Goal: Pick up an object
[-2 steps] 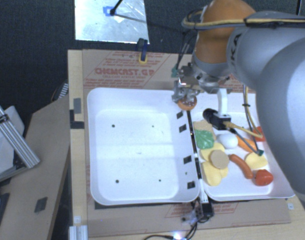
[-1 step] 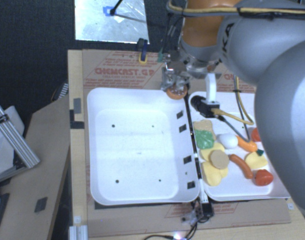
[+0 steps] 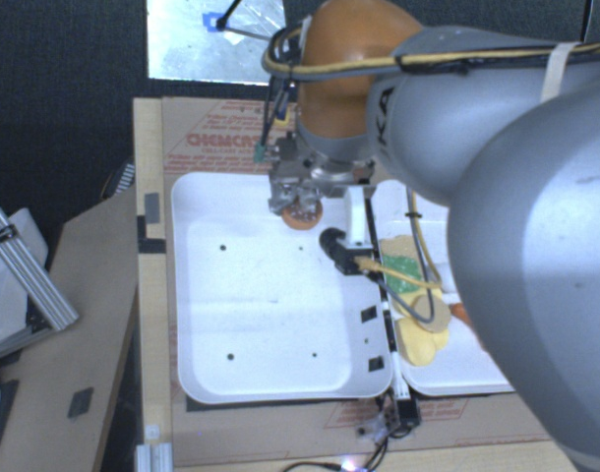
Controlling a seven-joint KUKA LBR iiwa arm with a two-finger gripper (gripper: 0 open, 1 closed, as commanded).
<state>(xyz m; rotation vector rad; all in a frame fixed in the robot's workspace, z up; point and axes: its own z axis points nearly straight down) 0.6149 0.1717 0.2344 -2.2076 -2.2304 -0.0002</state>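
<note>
A: Cardboard lines the bench under two white bins; status?

B: We see the gripper (image 3: 298, 205) low in the left bin (image 3: 241, 362), by a brown round object (image 3: 301, 218). We cannot tell its finger state, so we judge the pick unconfirmed, lift remaining.

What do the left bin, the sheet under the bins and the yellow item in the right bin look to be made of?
Left bin: likely moulded plastic, smooth white with a soft sheen and rounded corners.
Sheet: cardboard, matte tan with red printed lettering.
Yellow item: pale, smooth and rounded, perhaps plastic or foam; partly hidden by the arm, so uncertain.
</note>
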